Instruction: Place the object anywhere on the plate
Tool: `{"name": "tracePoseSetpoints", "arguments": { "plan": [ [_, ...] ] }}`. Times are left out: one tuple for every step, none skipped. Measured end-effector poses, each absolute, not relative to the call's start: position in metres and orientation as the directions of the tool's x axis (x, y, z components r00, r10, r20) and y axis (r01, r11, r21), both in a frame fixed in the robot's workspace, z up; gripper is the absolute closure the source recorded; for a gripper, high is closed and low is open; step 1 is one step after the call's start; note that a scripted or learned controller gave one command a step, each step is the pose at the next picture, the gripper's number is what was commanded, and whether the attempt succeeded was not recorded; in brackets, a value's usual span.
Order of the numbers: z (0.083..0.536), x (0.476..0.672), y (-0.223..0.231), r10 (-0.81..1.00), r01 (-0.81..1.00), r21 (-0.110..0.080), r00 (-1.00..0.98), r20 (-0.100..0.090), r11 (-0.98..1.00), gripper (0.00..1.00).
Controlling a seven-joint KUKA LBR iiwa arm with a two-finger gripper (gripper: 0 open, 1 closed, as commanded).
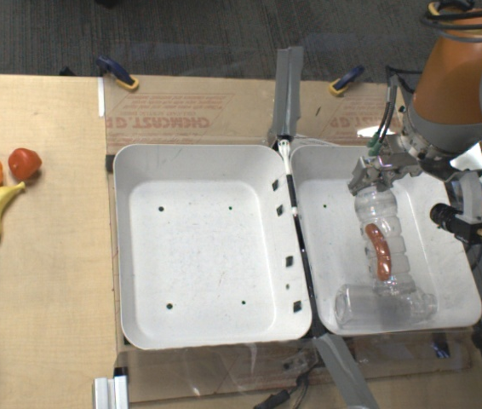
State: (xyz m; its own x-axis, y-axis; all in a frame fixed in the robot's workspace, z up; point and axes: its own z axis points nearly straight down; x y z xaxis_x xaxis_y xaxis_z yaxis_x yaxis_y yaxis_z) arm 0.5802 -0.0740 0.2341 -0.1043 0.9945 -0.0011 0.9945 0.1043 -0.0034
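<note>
One clear bottle [383,250] is lying just below our claw [375,170]. We are guessing it could roll away, and we cannot tell how our claw is set.

Single fixed camera above bench [37,313], slanted down, both bins [139,331] framed.

Clear bottle [385,245] with red inside; white bins [198,326].

Robotics lab: KUKA arm [458,66] over white bins [198,245], clamps [115,71] on cardboard [190,113], grey carpet [224,15].
</note>
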Motion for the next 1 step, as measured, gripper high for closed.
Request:
{"name": "tracePoseSetpoints", "arguments": {
  "plan": [
    [0.2183, 0.5635, -0.0315, 0.999, 0.999, -0.004, -0.046, -0.001, 0.046, 1.0]
  ]
}}
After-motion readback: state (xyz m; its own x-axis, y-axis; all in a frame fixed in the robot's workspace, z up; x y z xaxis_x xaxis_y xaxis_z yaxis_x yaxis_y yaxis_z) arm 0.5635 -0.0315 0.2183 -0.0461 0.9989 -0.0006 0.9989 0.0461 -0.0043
